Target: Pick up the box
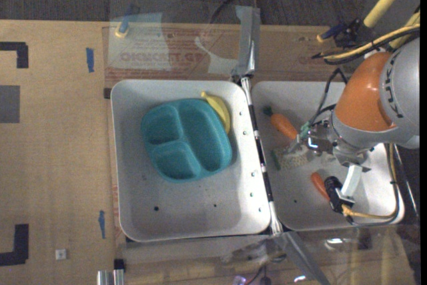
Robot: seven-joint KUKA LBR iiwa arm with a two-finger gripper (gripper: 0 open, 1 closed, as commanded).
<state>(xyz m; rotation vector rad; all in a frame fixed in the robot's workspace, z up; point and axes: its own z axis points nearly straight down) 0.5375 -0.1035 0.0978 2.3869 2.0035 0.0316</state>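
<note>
Brown cardboard covers your bench [53, 163], with two shallow white plastic bins set side by side on it. Your left bin [133, 210] holds a teal sectioned tray [187, 140] of smooth plastic, with a curved yellow banana [220, 109] tucked against its upper right edge. In your right bin [293, 203] a tapered orange carrot [283, 125] lies near the top left. Just below it sits the box [293, 158], small, flat and speckled grey-brown, touching the gripper [312, 142]. Whether the gripper is wide or narrow, you cannot tell.
</note>
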